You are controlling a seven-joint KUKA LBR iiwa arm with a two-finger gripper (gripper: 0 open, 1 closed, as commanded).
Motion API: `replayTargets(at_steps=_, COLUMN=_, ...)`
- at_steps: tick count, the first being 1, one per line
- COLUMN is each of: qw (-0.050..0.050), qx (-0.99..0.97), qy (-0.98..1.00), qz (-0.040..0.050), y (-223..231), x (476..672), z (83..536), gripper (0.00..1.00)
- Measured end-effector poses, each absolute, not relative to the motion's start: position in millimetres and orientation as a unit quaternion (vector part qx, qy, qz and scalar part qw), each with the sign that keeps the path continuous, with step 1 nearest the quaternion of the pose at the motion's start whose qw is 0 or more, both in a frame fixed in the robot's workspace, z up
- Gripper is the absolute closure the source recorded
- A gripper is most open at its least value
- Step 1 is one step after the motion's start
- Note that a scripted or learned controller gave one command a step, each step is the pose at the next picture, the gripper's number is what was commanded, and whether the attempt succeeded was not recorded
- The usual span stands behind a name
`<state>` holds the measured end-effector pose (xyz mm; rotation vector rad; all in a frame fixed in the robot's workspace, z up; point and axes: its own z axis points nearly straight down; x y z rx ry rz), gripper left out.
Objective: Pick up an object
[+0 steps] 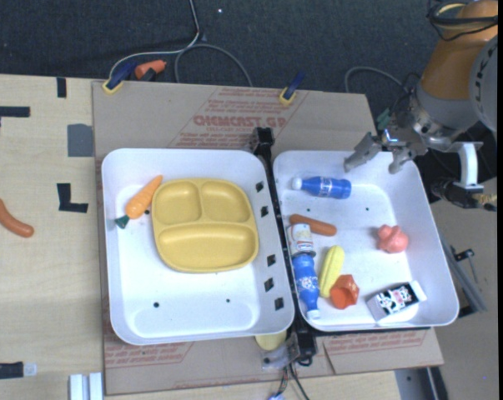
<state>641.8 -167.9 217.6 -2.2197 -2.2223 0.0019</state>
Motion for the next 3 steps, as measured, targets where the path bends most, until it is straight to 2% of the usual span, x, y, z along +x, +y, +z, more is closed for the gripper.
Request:
replayTargets(at_steps=1, qw=0.001, qx=-0.705, qy=-0.709, qz=0.0016, y=-92.3, x=626.1, z=82.6, gripper=0.00)
replayTargets(at_steps=2, qw=0.022, qx=-0.709, qy=-0.705, qz=0.0140, y=-103.8, x=661.0, z=82.3, gripper=0.00)
replayTargets(at_steps=3, qw=0.025, qx=-0.708, qy=-0.706, qz=0.0106, y=-115.5, x=660.3, z=81.4, gripper=0.00)
